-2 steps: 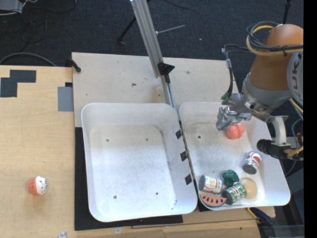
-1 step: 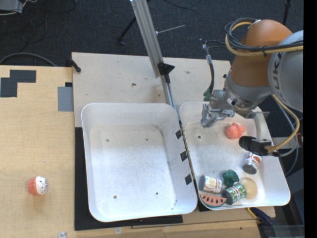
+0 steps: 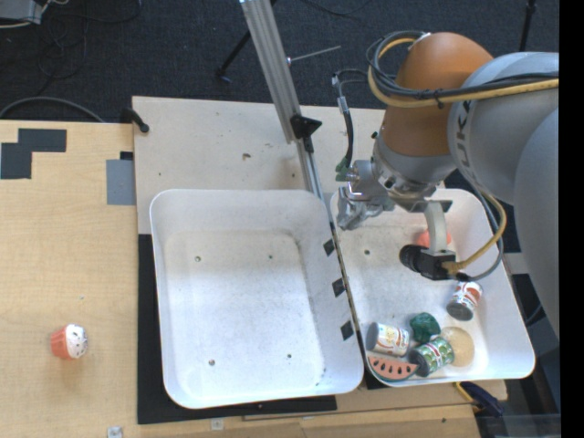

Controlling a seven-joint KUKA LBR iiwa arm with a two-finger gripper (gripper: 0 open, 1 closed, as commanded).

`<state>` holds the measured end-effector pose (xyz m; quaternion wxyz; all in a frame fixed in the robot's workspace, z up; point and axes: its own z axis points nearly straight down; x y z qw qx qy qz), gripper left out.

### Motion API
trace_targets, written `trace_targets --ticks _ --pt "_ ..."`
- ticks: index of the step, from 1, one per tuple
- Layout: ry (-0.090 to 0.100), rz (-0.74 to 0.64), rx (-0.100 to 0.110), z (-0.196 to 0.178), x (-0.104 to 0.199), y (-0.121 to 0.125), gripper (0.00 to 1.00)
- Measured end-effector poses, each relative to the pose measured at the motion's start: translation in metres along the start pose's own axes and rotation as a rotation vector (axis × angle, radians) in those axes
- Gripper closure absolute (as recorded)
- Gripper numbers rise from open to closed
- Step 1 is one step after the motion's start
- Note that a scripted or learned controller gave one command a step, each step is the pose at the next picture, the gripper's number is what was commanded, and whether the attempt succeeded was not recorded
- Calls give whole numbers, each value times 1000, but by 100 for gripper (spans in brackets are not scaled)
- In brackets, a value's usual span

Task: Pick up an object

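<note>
White right bin (image 3: 511, 359) holds the toys, clustered at its 5 o'clock corner: a can (image 3: 391, 338), a watermelon slice (image 3: 391, 368). Gripper (image 3: 354, 210) hangs near the divider; finger state unclear. I'd centre over one toy before descending.

The tabletop (image 3: 55, 245) is pale matt wood. Both bins (image 3: 237, 299) look smooth white plastic. The aluminium rail (image 3: 274, 62) is ribbed metal.
</note>
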<state>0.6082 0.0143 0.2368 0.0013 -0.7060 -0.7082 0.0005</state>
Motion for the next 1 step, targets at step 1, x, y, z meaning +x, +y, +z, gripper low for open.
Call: trace_targets --ticks 1 --pt "0 0 -2 -5 44 19 100"
